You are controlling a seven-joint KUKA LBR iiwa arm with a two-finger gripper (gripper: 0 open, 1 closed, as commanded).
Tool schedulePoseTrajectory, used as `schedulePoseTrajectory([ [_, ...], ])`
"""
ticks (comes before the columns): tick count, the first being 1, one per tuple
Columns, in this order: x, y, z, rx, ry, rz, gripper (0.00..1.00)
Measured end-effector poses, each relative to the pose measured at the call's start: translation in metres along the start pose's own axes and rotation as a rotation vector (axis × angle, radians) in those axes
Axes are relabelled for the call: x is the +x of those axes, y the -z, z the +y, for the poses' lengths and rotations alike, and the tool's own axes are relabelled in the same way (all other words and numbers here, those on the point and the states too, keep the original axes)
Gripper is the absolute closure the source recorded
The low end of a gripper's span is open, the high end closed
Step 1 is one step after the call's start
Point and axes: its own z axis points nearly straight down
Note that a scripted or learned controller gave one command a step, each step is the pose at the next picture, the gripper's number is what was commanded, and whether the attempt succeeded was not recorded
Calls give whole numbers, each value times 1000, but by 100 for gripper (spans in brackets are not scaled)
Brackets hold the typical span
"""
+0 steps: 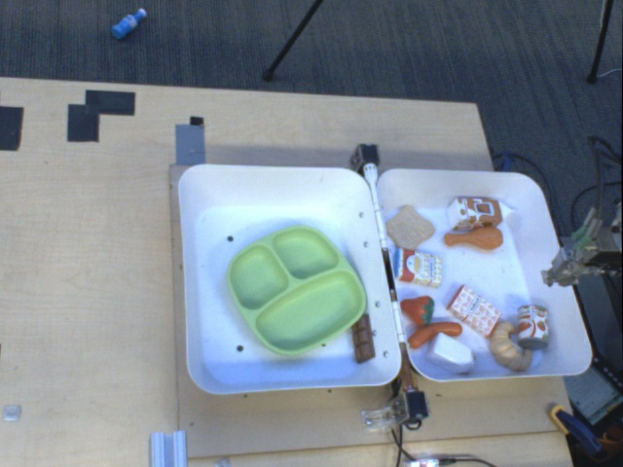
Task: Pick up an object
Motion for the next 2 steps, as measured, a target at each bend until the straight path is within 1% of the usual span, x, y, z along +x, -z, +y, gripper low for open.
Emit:
schedulePoseTrajectory([
  [1, 1, -1, 0, 1, 1, 1, 0],
  [2, 47, -97, -1, 5, 1, 3, 0],
])
